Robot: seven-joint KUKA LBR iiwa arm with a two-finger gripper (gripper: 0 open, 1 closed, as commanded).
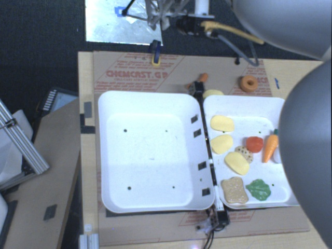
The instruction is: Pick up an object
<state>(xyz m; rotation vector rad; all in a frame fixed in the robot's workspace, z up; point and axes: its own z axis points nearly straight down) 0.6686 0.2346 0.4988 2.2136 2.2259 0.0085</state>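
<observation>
The right bin (pixel 244 110) holds several toy foods. Among them are three pale yellow pieces (pixel 222 123), a red tomato (pixel 254 143), an orange carrot (pixel 270 147), a bread slice (pixel 234 189), a green leaf (pixel 258 189) and a speckled cookie (pixel 244 152). My gripper (pixel 157 15) is far from them, at the top of the view. It hangs over a shiny metal plate (pixel 109 19) beyond the bench, and nothing shows in it. The thick grey arm (pixel 306 139) looms blurred over the right edge of the right bin.
The left bin (pixel 150 149) lies beside the right one. Behind the bins on the cardboard lie a brown doughnut (pixel 249 83), a yellow piece (pixel 212 93), a small orange item (pixel 204 77) and a blue and yellow clip (pixel 155 53). A beige cable (pixel 233 31) runs from the wrist.
</observation>
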